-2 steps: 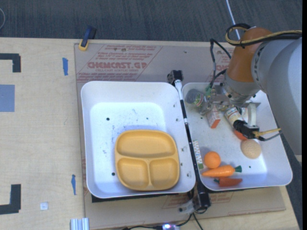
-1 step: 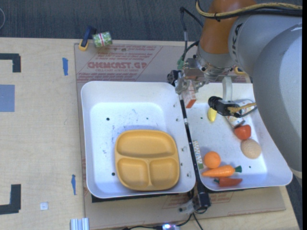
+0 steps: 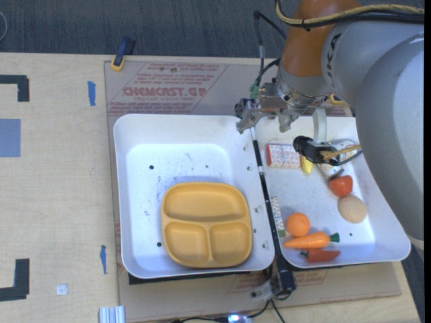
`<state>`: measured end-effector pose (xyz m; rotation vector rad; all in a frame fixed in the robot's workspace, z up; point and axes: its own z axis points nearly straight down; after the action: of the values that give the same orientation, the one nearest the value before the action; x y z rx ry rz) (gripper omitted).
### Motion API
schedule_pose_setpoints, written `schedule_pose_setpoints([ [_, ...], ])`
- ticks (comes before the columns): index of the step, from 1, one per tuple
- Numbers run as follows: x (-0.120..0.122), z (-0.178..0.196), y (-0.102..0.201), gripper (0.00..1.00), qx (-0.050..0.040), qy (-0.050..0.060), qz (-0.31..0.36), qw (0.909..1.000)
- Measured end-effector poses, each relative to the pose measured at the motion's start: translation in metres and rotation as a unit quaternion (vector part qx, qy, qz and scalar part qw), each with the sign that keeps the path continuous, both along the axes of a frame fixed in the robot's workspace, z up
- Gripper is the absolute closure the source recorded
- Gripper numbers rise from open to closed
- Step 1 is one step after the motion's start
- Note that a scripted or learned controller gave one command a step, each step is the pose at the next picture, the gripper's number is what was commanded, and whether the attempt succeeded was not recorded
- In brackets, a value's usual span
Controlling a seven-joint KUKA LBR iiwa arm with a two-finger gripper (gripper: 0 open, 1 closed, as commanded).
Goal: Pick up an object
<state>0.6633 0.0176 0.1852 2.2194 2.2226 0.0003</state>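
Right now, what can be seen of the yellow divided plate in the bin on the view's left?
The yellow three-compartment plastic plate is a mustard-coloured rounded rectangle of smooth, moulded-looking plastic. It has one long compartment on its far side and two smaller ones on its near side, parted by raised ridges. It lies flat and right way up on the floor of the shallow white bin, in the bin's near half and closer to its right wall. Whether it touches that wall cannot be told. It carries nothing.

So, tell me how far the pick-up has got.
Done: nothing looks lifted yet. In hand: at most an approach; the gripper hangs above the bins' far edge. Left: the whole pick; the orange and carrot lie in the right bin, the yellow plate in the left bin.
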Motion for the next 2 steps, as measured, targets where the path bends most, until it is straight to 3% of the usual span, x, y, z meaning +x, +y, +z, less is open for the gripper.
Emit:
schedule_pose_setpoints([
  [1, -0.0187, -0.0002, -0.0579, 0.00, -0.0001, 0.002, -0.001, 1.0000],
  [2, -0.0186, -0.0002, -0.0570, 0.00, 0.0002, 0.001, 0.000, 1.0000],
])
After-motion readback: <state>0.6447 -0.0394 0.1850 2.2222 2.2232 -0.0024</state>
